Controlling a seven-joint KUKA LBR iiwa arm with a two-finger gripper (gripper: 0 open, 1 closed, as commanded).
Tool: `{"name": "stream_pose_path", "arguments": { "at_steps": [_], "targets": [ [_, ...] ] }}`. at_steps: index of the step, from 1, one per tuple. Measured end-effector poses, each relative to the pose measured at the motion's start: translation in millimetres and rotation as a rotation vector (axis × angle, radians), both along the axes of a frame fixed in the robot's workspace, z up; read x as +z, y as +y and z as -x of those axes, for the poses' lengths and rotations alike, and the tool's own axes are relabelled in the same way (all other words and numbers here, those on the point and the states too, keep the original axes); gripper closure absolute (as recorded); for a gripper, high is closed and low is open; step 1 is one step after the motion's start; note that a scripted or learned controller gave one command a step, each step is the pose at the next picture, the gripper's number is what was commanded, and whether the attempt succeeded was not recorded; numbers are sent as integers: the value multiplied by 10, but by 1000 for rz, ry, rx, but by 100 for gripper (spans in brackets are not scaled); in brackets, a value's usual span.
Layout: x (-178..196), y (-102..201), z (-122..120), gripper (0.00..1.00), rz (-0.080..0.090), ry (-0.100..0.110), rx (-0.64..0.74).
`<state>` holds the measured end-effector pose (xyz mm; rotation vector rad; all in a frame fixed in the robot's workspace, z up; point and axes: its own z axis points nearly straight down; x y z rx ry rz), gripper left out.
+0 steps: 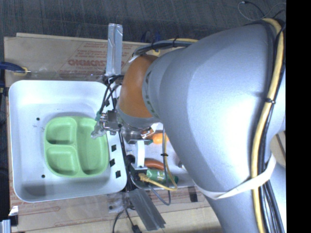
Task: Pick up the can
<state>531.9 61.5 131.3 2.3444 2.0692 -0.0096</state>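
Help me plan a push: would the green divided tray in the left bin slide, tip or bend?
The green divided tray looks moulded, so probably stiff. It lies flat in the white bin, so it would likely slide, not tip.

The left bin [29,96] offers the most open room: its floor is bare along the far edge, the left edge and the near-left corner. A green divided tray [75,147] takes up the middle of that bin and reaches close to its right wall, so little floor is left free on that side. The arm [209,115] spreads over nearly all of the right bin [141,154] and blocks the way down from above. Only a narrow strip of that bin stays exposed, along its left wall, and it is crowded with an orange object [157,138], a red-orange object [154,164] and a green object [163,177] lying close together.
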Motion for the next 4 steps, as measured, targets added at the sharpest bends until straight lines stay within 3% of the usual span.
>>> {"name": "stream_pose_path", "arguments": {
  "at_steps": [1, 2, 3, 4],
  "targets": [
    [-135, 72, 218, 0, 19, -46, -108],
    [600, 201, -500, 0, -15, 9, -121],
    [-171, 635, 487, 0, -14, 13, -72],
    [-400, 1240, 562, 0, -14, 9, 105]
  ]
}}
